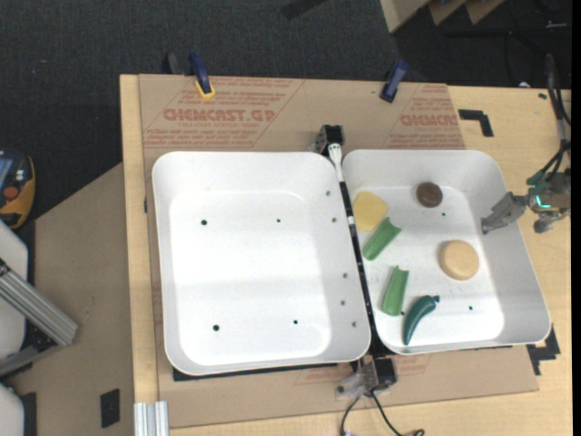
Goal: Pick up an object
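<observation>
While gripper point(505, 212) hovers at right bin point(495, 175) rim | arm low, reaching leftward

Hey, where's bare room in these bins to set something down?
The left white bin offers bare floor wall to wall. In the right white bin, only a strip along its right wall is free; the pale yellow piece, two green sticks, teal pepper, tan disc and brown ball crowd the rest.

Bench point(136, 243): tan board top with a brown printed cardboard sheet point(272, 107) on it, held by two clamps at the far edge. Left white bin point(182, 180) and right white bin point(508, 271) sit side by side on the sheet, touching.
</observation>
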Robot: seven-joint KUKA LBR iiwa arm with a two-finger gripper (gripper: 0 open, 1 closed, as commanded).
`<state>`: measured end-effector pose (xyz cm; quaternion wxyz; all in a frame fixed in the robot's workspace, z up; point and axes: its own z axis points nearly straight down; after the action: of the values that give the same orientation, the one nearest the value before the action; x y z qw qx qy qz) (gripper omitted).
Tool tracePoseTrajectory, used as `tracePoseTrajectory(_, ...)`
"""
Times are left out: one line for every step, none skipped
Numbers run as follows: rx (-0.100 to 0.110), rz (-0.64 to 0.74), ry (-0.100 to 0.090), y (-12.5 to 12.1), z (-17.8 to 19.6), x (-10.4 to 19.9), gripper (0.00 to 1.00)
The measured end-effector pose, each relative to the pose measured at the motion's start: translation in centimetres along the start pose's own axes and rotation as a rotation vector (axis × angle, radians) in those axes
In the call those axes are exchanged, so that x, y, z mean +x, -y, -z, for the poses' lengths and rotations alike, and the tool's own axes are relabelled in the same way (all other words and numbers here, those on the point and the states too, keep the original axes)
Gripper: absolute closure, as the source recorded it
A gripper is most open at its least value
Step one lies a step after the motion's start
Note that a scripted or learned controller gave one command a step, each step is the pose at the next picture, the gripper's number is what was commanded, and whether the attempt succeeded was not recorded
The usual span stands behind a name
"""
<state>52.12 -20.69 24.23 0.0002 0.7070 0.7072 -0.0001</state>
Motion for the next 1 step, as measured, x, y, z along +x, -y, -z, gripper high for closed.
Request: tracePoseTrajectory(-0.021,0.001,0.010,-0.76,18.09,-1.89,0.00)
